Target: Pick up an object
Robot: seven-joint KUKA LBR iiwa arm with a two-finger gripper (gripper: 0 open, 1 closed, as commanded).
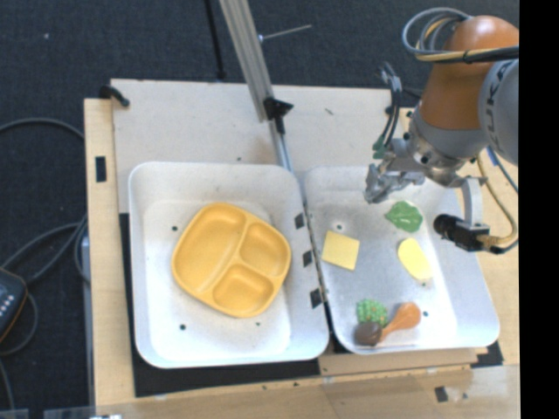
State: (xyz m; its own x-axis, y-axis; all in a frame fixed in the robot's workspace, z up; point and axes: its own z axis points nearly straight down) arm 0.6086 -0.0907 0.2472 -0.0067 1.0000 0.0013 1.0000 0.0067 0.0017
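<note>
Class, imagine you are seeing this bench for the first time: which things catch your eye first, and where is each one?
The yellow divided plate stands out, lying alone in the left bin. At upper right, the arm's orange band draws the eye, with the pincer over the right bin, near a green leaf-shaped piece. Around it lie a yellow square, a yellow oval piece and a toy drumstick.

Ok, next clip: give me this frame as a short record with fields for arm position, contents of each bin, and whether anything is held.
arm: gripper above the far part of the right bin, near the green leaf piece
left bin: yellow divided plate
right bin: yellow square, green leaf piece, yellow oval piece, small green item, drumstick-shaped item
held: nothing seen in the jaws
jaw state: cannot tell
</note>
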